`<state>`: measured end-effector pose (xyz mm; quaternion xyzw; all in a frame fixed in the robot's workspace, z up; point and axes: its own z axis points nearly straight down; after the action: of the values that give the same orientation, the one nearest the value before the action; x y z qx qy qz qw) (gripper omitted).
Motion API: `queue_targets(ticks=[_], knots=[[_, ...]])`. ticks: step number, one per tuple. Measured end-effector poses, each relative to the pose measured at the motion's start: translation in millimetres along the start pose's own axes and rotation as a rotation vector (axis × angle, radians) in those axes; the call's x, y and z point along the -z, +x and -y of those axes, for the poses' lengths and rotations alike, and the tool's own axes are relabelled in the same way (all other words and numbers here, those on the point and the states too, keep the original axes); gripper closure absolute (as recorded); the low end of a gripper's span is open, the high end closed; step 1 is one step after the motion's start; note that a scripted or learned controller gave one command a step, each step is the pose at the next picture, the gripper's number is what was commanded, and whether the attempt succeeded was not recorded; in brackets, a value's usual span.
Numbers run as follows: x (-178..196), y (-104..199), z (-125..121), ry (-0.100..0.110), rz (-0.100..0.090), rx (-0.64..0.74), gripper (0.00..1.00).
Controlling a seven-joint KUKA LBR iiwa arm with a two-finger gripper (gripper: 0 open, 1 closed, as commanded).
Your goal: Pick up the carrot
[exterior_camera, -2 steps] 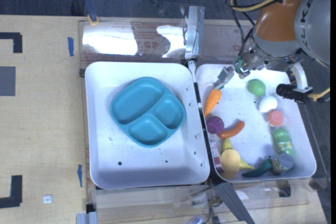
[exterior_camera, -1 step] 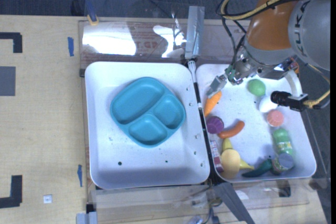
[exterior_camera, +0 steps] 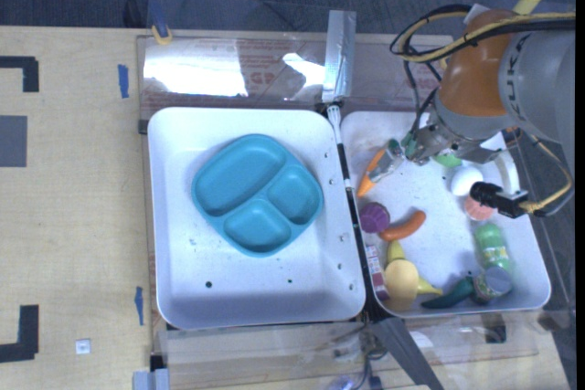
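**Carrot lying just ahead of the fingers in the right bin**

The grey arm [exterior_camera: 539,78] with its orange band [exterior_camera: 475,73] is reaching into the right bin [exterior_camera: 539,274] from the right side of the view. Its fingers [exterior_camera: 399,149] are pointing toward the wall between the two bins, and whether they are apart or together cannot be told at this size. Nothing is showing between them.

The carrot [exterior_camera: 370,172] is lying on the bin floor just beyond the fingertips, on the side away from the arm, tilted, with its lower end almost touching the dividing wall. It seems to be close to the fingertips, but contact cannot be made out.

Below the fingers, toward the near edge of the bin, a purple toy [exterior_camera: 373,216] and an orange sausage-shaped toy [exterior_camera: 405,224] are sitting side by side. Farther down, a yellow pear-like toy [exterior_camera: 402,277] is resting near the bin's front corner. Behind the fingers, under the arm, several green and white items [exterior_camera: 489,242] are lying along the far-right side.

In the left bin [exterior_camera: 183,279], well apart from the fingers, a blue sectioned plate [exterior_camera: 258,194] is sitting in the middle. Both bins are standing on the counter [exterior_camera: 64,224].
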<state>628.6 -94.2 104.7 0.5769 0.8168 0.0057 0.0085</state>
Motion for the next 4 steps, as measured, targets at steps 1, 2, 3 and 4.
queue_targets(ticks=[1,2,3,4], knots=[[-5,-16,-22,-0.01,-0.001,-0.082,0.0],[11,-18,-25,-0.023,0.006,-0.082,1.0],[8,-17,-24,-0.017,0.003,-0.082,0.0],[104,-25,-24,0.007,0.0,-0.08,0.0]])
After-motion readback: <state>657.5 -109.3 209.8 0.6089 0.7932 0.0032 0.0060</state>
